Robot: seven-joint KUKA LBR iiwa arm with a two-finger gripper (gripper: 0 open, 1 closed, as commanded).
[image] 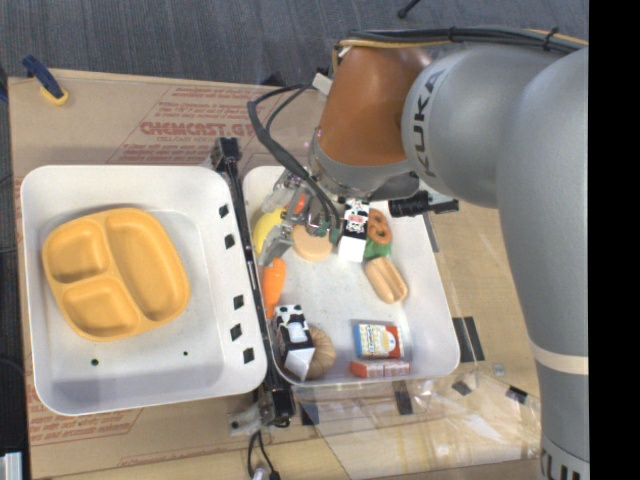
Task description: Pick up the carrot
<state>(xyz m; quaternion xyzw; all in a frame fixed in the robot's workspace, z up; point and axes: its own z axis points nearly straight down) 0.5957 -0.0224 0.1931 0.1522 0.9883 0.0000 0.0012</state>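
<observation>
The carrot is a short orange piece lying lengthwise against the left wall of the right bin, about halfway down. My gripper hangs over the far left part of that bin, just above and slightly right of the carrot's far end. The arm's big orange and grey wrist hides most of it. Nothing of the carrot is lifted; it rests on the bin floor.
Near the gripper lie a yellow banana-like piece and a pale round disc. A cow-patterned carton, a hot dog, small red boxes and a brown lump share the right bin. A yellow divided plate sits in the left bin.
</observation>
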